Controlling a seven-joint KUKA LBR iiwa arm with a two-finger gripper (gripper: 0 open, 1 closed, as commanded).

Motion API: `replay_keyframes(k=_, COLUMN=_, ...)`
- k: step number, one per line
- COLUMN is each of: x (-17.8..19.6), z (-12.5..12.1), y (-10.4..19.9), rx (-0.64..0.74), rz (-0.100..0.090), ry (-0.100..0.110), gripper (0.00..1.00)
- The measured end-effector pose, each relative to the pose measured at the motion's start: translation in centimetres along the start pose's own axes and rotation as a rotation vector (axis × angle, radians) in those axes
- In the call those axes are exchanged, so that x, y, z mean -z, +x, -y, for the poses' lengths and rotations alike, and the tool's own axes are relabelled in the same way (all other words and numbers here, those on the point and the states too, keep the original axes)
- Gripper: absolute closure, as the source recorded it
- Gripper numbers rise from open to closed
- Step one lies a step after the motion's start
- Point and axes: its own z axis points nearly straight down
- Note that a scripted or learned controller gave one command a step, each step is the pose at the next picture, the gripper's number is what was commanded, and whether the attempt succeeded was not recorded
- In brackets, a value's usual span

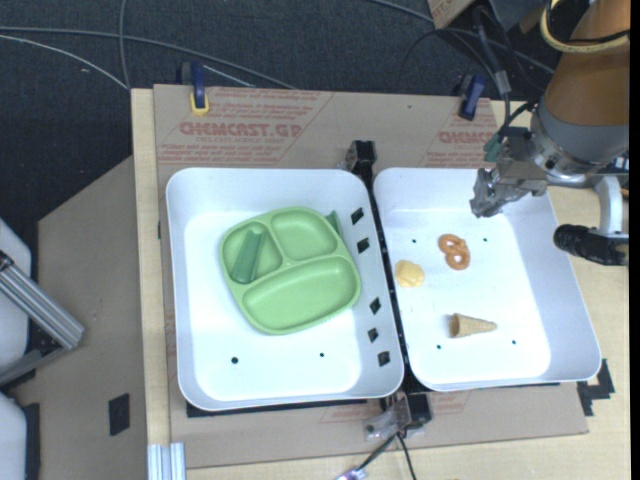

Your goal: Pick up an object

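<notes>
Cone-shaped tan piece (470,325) lies nearest the camera, low in the right bin (560,358). Claw (487,205) hangs over the right bin's upper part, nothing visibly between its tips; can't tell if they're apart or together. Just below-left of it, an orange pretzel-like ring (455,251) lies flat on the bin floor. A yellow lump (409,274) sits left of the ring, near the divider. Left bin (200,368) holds a green sectioned tray (300,293) with a darker green stick (246,254) in its left compartment.
</notes>
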Motion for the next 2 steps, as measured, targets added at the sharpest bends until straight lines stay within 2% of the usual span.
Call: replay_keyframes(k=2, x=-0.4, z=3.3, y=10.0, rx=0.000, rz=0.000, ry=0.002, gripper=1.00)
